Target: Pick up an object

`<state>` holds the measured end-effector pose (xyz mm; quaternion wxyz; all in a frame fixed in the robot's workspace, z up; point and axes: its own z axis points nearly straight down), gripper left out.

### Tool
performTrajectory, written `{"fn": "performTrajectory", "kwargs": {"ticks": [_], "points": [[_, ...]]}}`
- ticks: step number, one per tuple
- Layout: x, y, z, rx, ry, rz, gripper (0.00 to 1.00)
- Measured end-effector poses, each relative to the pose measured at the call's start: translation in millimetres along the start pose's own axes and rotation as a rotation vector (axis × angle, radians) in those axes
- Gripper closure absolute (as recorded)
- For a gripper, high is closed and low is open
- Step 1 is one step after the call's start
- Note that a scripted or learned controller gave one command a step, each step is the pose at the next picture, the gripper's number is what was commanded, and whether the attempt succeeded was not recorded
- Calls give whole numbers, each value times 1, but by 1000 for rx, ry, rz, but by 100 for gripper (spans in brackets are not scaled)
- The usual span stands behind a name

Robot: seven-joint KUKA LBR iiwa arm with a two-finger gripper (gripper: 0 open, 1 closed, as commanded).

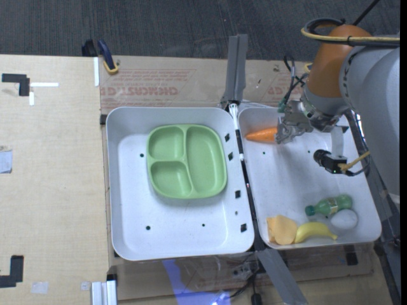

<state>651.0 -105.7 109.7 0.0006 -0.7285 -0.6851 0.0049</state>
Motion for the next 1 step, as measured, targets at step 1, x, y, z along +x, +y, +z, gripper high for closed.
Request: {"fn": "performTrajectory", "kwargs": {"ticks": [1], "points": [[0,0,0,0,0,0,0]]}}
